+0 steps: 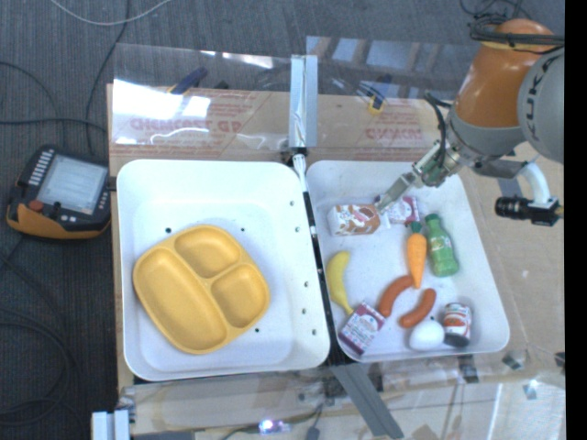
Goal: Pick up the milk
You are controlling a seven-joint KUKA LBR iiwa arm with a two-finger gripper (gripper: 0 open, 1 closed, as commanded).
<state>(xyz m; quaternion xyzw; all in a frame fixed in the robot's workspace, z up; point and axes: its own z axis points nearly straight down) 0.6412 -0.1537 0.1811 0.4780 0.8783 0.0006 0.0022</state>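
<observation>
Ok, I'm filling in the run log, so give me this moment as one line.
arm: over right bin | gripper: low beside milk carton, grasp unconfirmed | milk: lying in bin, not lifted | yellow tray: left bin

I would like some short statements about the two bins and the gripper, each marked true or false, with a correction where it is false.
1. The yellow divided plate lies in the left bin. True.
2. The banana lies in the left bin. False: it lies in the right bin, near its left wall.
3. The carrot lies beside the green bottle. True.
4. The gripper is over the yellow divided plate. False: it is over the right bin, at the cartons near the bin's back.
5. Two sausages lie in the right bin. True.
</observation>
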